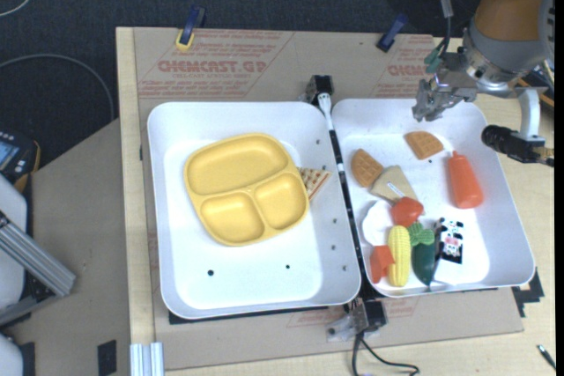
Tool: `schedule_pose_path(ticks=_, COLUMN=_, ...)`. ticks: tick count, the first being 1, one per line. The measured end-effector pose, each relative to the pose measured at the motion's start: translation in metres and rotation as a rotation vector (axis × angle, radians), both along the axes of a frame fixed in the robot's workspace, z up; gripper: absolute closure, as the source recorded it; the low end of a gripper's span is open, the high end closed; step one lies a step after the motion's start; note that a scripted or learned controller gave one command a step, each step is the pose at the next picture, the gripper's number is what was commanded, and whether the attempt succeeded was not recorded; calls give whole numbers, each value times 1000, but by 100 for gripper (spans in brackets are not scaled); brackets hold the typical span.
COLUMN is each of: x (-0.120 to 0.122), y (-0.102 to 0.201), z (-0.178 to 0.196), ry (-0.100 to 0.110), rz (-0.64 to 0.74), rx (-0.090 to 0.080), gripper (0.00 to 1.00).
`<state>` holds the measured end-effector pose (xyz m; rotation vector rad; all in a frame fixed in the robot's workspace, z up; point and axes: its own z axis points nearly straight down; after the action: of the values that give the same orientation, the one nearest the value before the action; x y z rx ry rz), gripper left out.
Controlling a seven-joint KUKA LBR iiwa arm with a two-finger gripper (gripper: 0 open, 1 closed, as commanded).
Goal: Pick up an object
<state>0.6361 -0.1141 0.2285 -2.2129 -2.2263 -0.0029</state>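
The claw (432, 106) hangs over the back edge of the right bin (507, 224), and I cannot tell how it is set. Toy foods lie in that bin, a slice of bread (425, 144) nearest, then an orange carrot (463, 179). A yellow plate (245, 187) sits in the left bin (176, 269).

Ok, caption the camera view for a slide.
Pincer poised above the right bin of toy food; yellow divided plate in the left bin.

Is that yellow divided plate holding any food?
No. The yellow plate lies upright in the left bin, all three compartments bare.
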Motion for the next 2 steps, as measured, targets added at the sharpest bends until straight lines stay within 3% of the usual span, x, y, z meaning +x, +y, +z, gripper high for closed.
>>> schedule_pose_path(ticks=2, x=-13, y=97, z=-1, ry=3, rz=-1, rx=-1, gripper=100)
